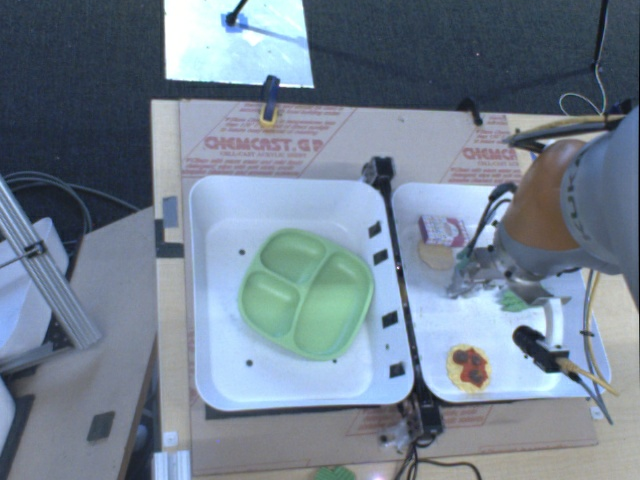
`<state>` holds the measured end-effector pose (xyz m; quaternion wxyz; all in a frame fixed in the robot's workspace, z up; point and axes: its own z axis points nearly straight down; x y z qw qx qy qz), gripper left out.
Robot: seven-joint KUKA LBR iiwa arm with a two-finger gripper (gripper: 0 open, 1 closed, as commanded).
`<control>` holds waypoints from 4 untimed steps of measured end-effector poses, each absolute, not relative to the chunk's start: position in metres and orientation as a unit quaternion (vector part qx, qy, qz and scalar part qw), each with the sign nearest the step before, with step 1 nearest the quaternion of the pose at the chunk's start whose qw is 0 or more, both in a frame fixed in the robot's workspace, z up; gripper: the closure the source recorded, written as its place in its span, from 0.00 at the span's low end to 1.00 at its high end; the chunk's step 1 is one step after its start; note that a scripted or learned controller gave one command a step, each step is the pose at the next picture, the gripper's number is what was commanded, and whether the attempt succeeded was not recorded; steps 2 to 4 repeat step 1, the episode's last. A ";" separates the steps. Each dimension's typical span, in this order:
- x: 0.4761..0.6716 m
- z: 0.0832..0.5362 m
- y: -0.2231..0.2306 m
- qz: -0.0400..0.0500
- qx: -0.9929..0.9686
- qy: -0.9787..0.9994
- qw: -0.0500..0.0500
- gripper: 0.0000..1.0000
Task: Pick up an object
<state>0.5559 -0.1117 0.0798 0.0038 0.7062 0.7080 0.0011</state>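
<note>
In the right bin (430, 313), my gripper (462, 280) is low over the floor near the middle, just right of a tan round biscuit (435, 257). Behind the biscuit lies a pink and white packet (441, 230). A small toy pizza (468, 366) with red topping rests near the bin's front edge. Part of a green item (517, 302) shows from under the wrist, to the gripper's right. Nothing can be seen held in the gripper.
The left bin (215, 268) holds a light green divided plate (305, 293). A black divider with clips (392, 288) runs between the two bins. The arm's grey and orange body (560, 208) covers the right bin's far right side.
</note>
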 end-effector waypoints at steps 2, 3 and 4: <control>0.616 0.214 -0.161 0.004 0.706 0.708 0.010 1.00; 0.616 0.214 -0.161 0.004 0.706 0.708 0.010 1.00; 0.616 0.214 -0.161 0.004 0.706 0.708 0.010 1.00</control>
